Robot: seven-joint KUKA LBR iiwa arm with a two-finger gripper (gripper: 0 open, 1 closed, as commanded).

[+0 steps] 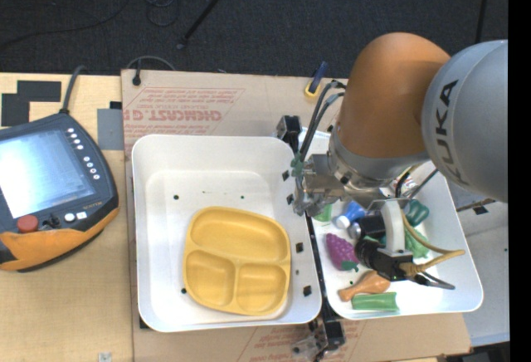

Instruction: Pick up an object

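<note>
While the grey arm's gripper (319, 194) hangs over the right white bin (465, 286), I cannot tell its grip, toys clustered just beside it for picking.

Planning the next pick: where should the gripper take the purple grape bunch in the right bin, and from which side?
Probably across the purple grape bunch's narrow width, coming straight down. It lies flat near the right bin's left wall, with white floor showing on its left; black and blue items crowd its right.

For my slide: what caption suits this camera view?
KUKA arm reaches over cluttered right bin; yellow tray in left bin.
</note>
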